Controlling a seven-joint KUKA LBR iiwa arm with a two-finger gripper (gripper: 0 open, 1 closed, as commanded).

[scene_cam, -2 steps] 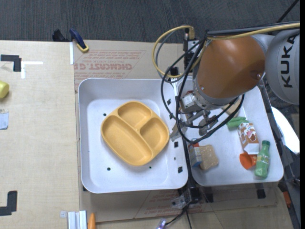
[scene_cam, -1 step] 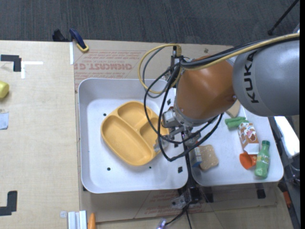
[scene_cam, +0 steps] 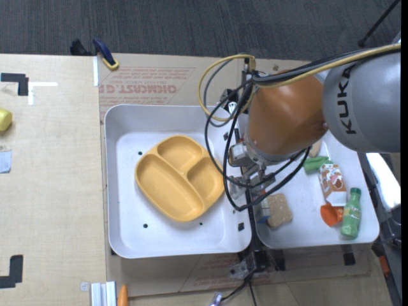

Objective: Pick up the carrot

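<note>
My hand [scene_cam: 250,182] hangs low over the seam between the two bins, just left of the bread [scene_cam: 278,210]; I cannot tell its state because my wrist covers it. The carrot [scene_cam: 329,214] lies in the right bin [scene_cam: 306,238], near its right wall, touching the green bottle [scene_cam: 350,213] and below the snack packet [scene_cam: 331,180]. The left bin [scene_cam: 121,190] holds a yellow plate [scene_cam: 179,177]. Step in hand, by my judgement: approach, no grasp yet. Next move calls for travel rightward past the bread, then descent over the carrot, clear of the bottle.
</note>
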